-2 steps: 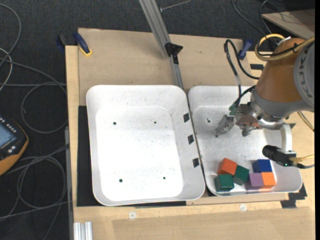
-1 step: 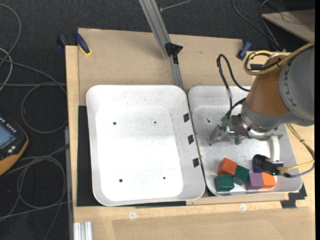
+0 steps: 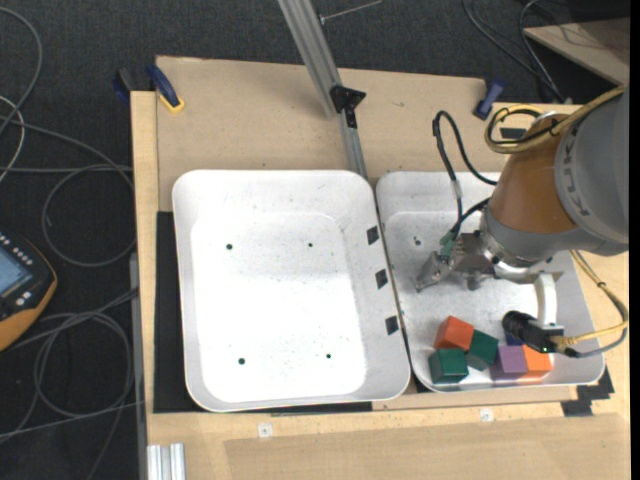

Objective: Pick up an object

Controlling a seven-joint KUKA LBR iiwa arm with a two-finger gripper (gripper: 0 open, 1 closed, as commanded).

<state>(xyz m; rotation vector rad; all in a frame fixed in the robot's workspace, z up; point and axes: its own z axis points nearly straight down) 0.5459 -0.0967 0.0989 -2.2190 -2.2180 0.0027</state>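
**Blocks bunched at the right bin's near edge**

While the left bin lies at the bench's left, the right bin carries the gripper over its middle; whether its fingers are spread is unclear. Orange block, green blocks, purple block cluster touching, partly overlapping, against the near edge.

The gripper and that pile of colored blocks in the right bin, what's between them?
In the camera view, just bare white bin floor between the gripper and the blocks; they sit apart.
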